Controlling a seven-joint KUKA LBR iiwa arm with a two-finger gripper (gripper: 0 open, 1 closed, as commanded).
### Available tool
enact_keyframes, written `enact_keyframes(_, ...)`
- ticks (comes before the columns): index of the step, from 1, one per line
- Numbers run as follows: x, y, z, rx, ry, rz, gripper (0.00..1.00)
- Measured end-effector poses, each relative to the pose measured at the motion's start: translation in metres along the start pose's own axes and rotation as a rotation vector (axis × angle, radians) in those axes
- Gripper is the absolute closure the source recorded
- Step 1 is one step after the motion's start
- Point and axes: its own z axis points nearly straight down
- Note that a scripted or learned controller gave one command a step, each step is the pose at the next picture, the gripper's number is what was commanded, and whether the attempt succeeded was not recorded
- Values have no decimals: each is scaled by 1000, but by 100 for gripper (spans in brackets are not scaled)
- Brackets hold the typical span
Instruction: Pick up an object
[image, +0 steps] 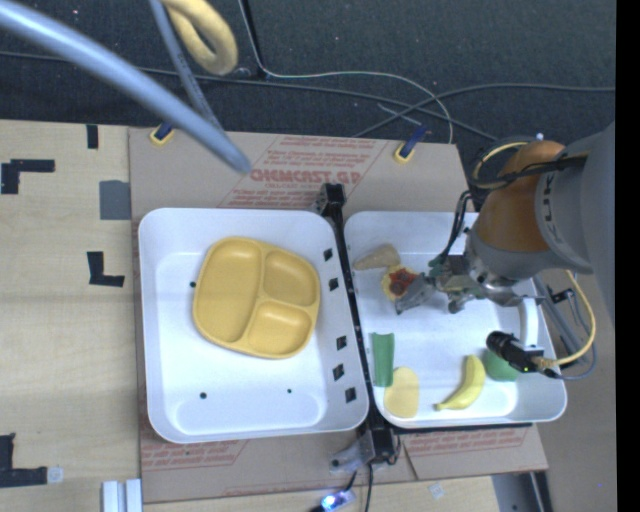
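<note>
Fingers (415, 297) at small red-and-tan toy food (397, 281), right bin (540, 405).

One camera looked down on the bench from above, at a slant rather than straight overhead. It stood far enough back to take in both white bins whole: the left bin (160, 330) lay near the middle of the frame and the right bin (535, 405) beside it, toward the right. The cardboard sheet (300, 170) under the bins showed too, with dark floor and cables along the top edge, so the far side of the bench lay at the top. The arm (525, 215) reached in from the right edge, seen from above.
</note>
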Motion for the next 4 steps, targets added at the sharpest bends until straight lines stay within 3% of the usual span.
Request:
enact_keyframes(1,1,1,-12,-3,1,-2,100)
enact_keyframes(4,0,2,-171,-12,0,-1,100)
